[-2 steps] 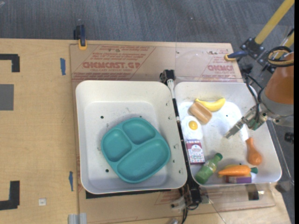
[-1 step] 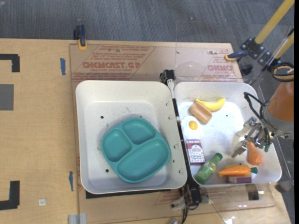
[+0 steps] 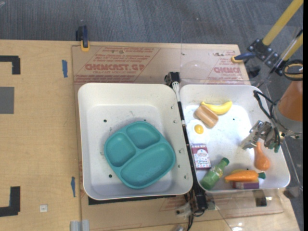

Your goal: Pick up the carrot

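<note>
Tabletop bears two white bins: the left bin holds a teal plate, the right bin the clutter. The arm reaches over its right side, with the tool low above an orange tapering piece; how wide the tool stands I cannot tell. The carrot, as I judge it, lies along the near wall, touching a green bottle. The tool may close on the wrong orange piece, or the wall and bottle may spoil a grasp.

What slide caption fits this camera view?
Gripper poised over an orange carrot-like piece in the right white bin; teal divided plate in the left bin.
</note>
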Controlling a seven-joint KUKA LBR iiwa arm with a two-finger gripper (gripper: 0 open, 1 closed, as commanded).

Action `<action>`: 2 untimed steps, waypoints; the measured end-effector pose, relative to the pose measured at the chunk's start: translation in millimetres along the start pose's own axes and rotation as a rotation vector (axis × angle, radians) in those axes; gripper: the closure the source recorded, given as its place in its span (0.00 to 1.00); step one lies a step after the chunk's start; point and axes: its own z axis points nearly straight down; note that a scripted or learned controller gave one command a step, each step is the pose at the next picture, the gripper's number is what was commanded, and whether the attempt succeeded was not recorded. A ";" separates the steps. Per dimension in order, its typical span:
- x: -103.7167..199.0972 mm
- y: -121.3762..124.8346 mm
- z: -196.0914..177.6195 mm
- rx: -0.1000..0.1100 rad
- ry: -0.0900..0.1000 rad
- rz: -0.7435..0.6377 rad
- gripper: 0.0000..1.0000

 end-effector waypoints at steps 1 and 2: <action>-2.4 2.1 -10.8 -0.005 -0.009 0.003 1.00; 32.2 -11.1 10.1 0.001 0.012 -0.285 1.00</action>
